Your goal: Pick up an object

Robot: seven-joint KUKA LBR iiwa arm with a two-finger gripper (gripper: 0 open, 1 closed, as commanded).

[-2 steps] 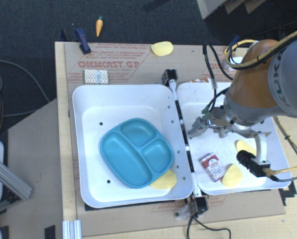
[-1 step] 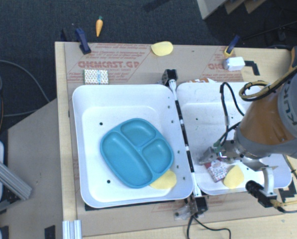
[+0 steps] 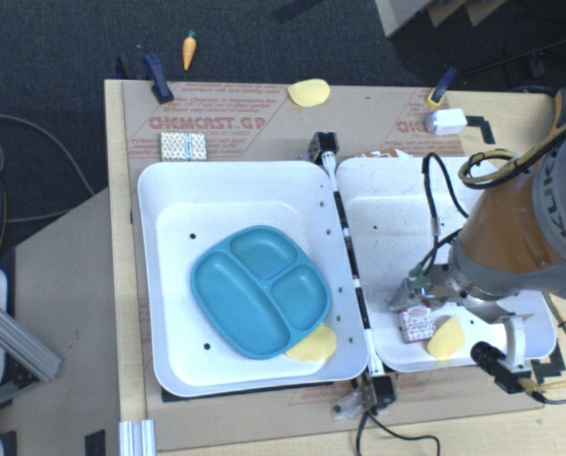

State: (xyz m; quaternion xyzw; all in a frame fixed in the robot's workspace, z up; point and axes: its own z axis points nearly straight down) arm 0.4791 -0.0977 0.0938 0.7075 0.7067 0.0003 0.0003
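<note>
The gripper [image 3: 411,297] hangs over a small packet [image 3: 417,324]; its jaws' state I cannot tell. The packet looks light, thin and crushable: pinch its edges.

I work in a robotics lab, not a home. My bench [image 3: 131,255] is a plywood board topped with stencilled cardboard [image 3: 212,122], held down by blue clamps [image 3: 157,77]. Two white bins [image 3: 169,217] sit side by side on it, joined by a black bracket [image 3: 323,145]. Cables [image 3: 36,150] trail across the dark carpet [image 3: 46,36], and an aluminium rail [image 3: 17,335] stands at the left. My arm [image 3: 516,236] carries loose wiring.
</note>
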